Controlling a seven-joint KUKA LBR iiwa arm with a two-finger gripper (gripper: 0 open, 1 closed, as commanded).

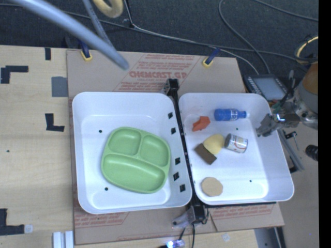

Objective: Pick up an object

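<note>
Gripper (270, 122) hovered at right bin's (274, 161) upper right rim, finger state indiscernible, blue bottle (229, 114) nearby, green plate (136, 159) in left bin (88, 138).

This place looks like a robotics lab. Two white bins (83, 154) sit on a cardboard sheet (155, 71) clamped to the counter (26, 154). Loose cables (248, 45) run over the dark floor behind.

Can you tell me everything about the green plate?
The green plate is pale green and looks like smooth plastic. It has rounded corners and three sections: two smaller ones on the far side and one long one nearer the camera. Nothing lies in any section. It rests flat, turned at a slant, in the left bin, touching only the bin's white floor.
</note>
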